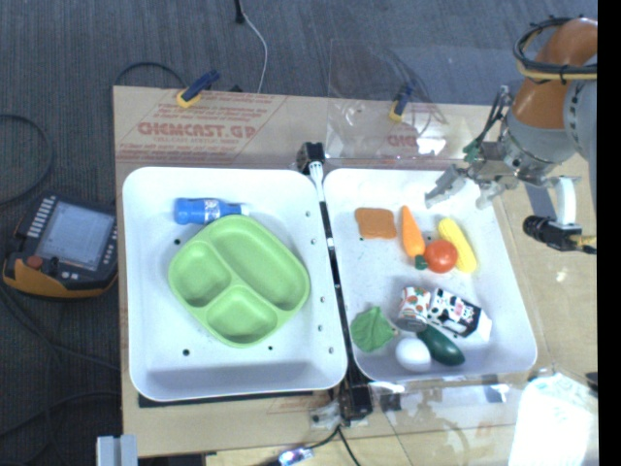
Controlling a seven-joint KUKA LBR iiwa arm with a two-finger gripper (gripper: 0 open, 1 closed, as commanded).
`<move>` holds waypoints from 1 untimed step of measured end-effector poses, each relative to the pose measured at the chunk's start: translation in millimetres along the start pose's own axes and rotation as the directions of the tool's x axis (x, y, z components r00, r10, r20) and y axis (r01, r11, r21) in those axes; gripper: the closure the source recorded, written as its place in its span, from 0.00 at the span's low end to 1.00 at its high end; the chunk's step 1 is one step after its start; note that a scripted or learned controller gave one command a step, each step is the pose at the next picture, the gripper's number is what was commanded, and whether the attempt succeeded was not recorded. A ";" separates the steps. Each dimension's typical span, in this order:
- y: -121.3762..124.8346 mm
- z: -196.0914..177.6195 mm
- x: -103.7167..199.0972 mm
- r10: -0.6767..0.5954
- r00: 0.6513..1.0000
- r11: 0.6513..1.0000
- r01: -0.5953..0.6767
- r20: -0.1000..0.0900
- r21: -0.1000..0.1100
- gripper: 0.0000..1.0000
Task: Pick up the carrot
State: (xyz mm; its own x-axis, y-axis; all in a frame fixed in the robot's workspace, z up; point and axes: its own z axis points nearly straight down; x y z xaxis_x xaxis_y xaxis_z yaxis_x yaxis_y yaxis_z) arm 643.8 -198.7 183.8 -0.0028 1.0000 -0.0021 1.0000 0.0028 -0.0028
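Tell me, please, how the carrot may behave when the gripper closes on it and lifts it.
The carrot looks like a smooth, tapered toy, so it is probably stiff and light. Its round, narrowing body may slip or roll between the fingers. It lies close to the tomato, seemingly touching it, so a grasp there could nudge that too.

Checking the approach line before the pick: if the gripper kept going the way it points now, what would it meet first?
The gripper points down-left toward the carrot, so probably the carrot's upper end first, though its height above the right bin is unclear.
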 end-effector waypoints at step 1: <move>15.0 87.7 35.7 -0.183 0.983 0.983 0.183 0.005 -0.006 0.00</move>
State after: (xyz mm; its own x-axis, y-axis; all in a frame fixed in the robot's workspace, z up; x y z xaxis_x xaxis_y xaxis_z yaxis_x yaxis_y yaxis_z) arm 658.4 -163.2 96.0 -0.1855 0.9826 -0.0065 0.9826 0.1855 0.0032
